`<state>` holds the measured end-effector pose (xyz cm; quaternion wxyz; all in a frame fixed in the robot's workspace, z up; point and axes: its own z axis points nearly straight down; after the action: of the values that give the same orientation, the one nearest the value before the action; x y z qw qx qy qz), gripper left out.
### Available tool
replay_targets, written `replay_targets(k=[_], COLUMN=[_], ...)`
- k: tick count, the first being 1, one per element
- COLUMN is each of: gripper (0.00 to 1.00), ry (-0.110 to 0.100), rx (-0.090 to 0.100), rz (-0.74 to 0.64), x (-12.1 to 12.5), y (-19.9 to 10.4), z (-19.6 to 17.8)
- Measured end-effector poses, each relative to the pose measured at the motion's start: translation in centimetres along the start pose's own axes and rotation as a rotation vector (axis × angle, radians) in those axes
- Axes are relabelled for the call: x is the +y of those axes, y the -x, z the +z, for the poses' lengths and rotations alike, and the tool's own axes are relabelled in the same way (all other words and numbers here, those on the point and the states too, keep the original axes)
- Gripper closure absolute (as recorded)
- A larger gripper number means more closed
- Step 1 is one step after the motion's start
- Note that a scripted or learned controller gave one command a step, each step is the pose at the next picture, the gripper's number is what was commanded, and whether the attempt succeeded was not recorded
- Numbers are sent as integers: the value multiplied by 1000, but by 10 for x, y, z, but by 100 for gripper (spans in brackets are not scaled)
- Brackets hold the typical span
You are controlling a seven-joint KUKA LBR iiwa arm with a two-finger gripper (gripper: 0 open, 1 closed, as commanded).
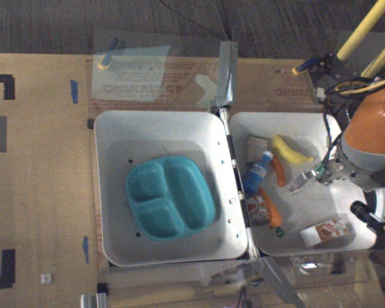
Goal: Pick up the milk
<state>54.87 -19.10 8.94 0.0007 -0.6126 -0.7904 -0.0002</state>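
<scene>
the arm's end is cut off at the right edge. the gripper (303, 183) has its fingers spread, pinching nothing. the boxy milk (327, 232) lies in the right bin's (321, 122) near right corner, its print too blurry to read.

1 fixed camera looks down at a slant on both bins (109, 191) from above the bench (38, 197)

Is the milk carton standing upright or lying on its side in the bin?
Lying on its side. The milk carton rests flat on the floor of the right bin, its long side face up, near the front corner.
</scene>
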Motion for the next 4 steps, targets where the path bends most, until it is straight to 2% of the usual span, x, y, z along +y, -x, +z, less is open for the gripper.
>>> replay_targets(k=[1, 2, 3, 4], gripper=[0, 100, 0, 0], ry=[6, 13, 13, 3], rx=[-5, -10, -10, -3], rz=[-322, -317, -317, -628], x=[-58, -57, -57, -34], y=[-2, 1, 1, -50], z=[1, -11, -10, -16])
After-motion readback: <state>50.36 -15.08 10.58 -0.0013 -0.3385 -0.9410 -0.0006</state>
